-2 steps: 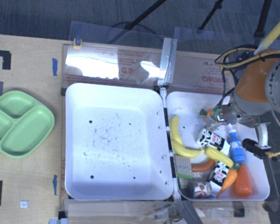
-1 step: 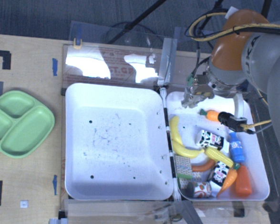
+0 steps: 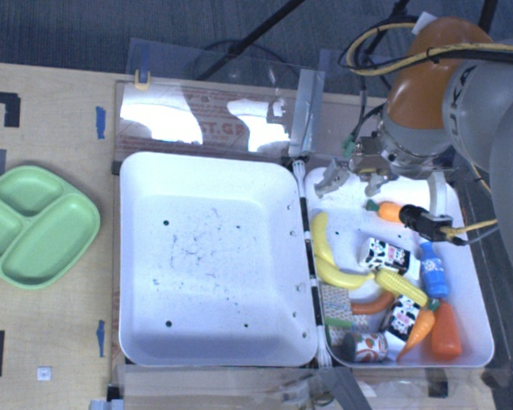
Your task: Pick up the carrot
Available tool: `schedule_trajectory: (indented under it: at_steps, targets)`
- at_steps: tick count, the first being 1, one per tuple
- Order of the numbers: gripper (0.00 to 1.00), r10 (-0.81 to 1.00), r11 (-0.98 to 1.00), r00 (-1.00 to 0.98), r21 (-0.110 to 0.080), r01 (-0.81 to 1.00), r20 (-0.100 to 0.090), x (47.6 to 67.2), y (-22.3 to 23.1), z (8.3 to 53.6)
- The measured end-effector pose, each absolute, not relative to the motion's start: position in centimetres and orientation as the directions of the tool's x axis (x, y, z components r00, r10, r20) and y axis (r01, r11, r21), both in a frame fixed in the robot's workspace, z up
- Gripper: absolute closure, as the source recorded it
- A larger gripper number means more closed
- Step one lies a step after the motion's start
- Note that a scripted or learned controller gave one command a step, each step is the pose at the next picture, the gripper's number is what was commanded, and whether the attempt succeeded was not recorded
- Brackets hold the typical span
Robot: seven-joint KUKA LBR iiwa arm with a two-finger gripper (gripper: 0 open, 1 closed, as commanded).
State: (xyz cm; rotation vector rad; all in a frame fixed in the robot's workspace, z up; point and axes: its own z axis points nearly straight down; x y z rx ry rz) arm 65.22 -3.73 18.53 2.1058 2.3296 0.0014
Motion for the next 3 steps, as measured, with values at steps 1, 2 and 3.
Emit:
schedule_trajectory:
  at_steps: [1, 2, 3]
  targets:
    - [0.0, 0.986, 0.166, -0.166, 0.004, 0.986, -0.003, 66.7, -12.4, 16.5]
    - [0.0, 0.981, 0.192, -0.192, 0.0, 0.981, 0.0, 65.4, -18.5, 9.6]
    - [1.0, 0.981, 0.194, -0.194, 0.003, 0.981, -0.003, 65.5, -18.6, 10.9]
